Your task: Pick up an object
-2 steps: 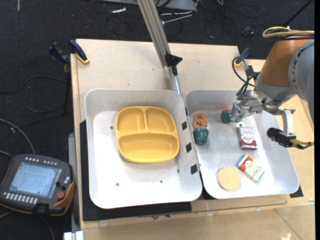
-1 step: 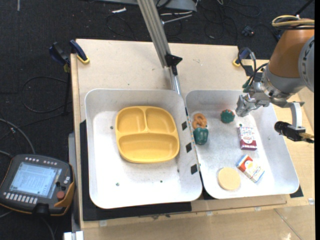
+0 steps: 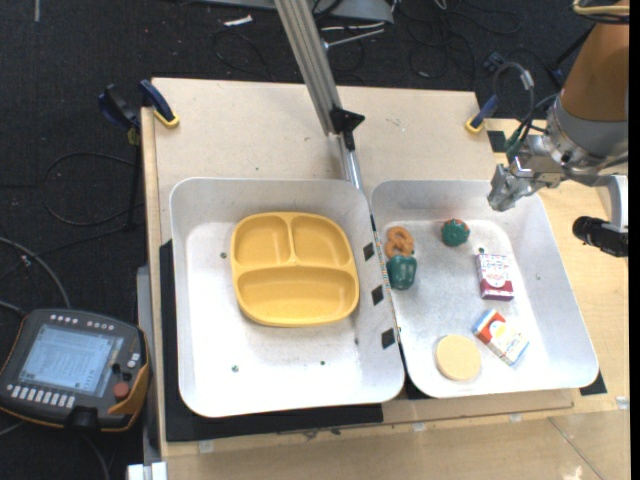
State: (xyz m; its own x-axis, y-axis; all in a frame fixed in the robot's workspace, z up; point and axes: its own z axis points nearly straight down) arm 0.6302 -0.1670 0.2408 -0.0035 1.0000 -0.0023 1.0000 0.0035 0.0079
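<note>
Gripper (image 3: pixel 503 190) at right of frame, above the upper right rim of the right bin (image 3: pixel 560 298); finger state impossible to tell. In that bin: green ball (image 3: pixel 456 232), pretzel (image 3: pixel 399 239), green pepper (image 3: pixel 402 271), red-white carton (image 3: pixel 495 275), colourful box (image 3: pixel 500 336), tan disc (image 3: pixel 459 357). In the left bin (image 3: pixel 200 298), at centre: yellow divided tray (image 3: pixel 295 268).

One fixed camera looks down at a slant from above the bench (image 3: pixel 420 118). It takes in both bins (image 3: pixel 190 268) from moderate height, with floor around.
</note>
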